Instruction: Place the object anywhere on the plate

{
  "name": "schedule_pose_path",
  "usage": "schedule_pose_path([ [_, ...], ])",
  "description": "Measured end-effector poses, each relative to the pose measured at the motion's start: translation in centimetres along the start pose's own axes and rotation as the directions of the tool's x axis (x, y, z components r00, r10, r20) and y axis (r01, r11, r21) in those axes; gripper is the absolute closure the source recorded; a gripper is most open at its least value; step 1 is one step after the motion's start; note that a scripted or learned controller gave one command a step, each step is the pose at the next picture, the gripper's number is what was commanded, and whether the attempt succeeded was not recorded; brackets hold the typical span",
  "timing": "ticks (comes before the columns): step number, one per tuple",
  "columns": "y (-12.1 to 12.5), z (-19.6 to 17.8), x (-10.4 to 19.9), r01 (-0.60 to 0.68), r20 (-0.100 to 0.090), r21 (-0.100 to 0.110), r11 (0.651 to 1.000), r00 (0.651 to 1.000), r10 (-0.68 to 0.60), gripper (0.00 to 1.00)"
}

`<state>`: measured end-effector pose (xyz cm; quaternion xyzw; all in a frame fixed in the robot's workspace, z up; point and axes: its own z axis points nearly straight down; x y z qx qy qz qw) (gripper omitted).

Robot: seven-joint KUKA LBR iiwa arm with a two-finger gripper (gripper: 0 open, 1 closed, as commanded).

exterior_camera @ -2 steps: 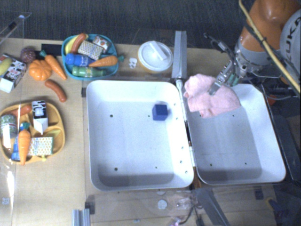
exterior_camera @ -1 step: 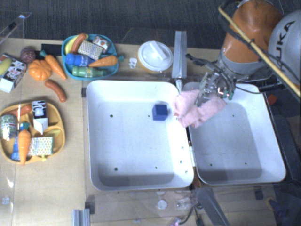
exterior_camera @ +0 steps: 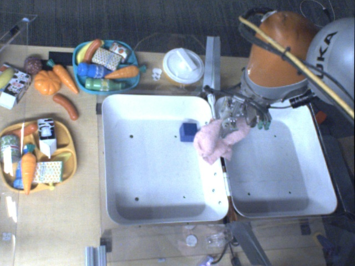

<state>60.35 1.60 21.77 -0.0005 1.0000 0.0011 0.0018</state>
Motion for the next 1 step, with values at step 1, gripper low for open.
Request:
schedule_pose_path([
  [1,4.5,0.64,2.99,0.003,0.001,0.0,1.0,1.0,-0.003,1.0],
])
